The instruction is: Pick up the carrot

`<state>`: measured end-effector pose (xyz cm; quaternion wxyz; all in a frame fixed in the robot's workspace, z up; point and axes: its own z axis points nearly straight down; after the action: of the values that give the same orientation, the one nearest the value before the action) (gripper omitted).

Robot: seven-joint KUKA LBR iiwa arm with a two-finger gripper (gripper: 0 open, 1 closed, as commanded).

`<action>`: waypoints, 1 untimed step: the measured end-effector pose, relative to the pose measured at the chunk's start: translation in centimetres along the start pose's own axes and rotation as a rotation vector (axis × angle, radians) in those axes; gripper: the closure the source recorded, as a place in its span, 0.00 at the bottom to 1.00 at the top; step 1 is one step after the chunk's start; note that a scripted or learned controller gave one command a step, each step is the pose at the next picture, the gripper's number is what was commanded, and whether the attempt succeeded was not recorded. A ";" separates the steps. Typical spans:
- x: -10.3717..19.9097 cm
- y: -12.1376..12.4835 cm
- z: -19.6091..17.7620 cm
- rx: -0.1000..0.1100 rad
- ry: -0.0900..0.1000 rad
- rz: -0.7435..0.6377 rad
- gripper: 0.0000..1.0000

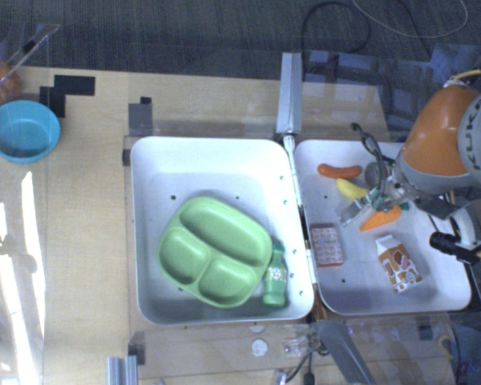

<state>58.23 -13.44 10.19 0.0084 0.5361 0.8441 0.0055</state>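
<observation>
The carrot (382, 218) is a small orange piece lying at a slant in the right bin (433, 295), just right of the bin's middle. My gripper (367, 205) comes in from the right under the orange wrist band and sits low over the carrot's upper left end, touching or nearly touching it. The gripper's body hides that end of the carrot.
Near the gripper lie a yellow banana (351, 188) and a reddish sausage (339, 170) behind it. A printed card (326, 245) and a small carton (398, 265) lie toward the front. The left bin (144, 215) holds a green divided plate (215, 250) and a green bottle (274, 277). A blue bowl (22, 131) stands far left.
</observation>
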 end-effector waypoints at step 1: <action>-0.1 0.3 -1.3 -0.008 -0.005 -0.001 1.00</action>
<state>58.53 -13.36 11.46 0.0126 0.5357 0.8443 0.0076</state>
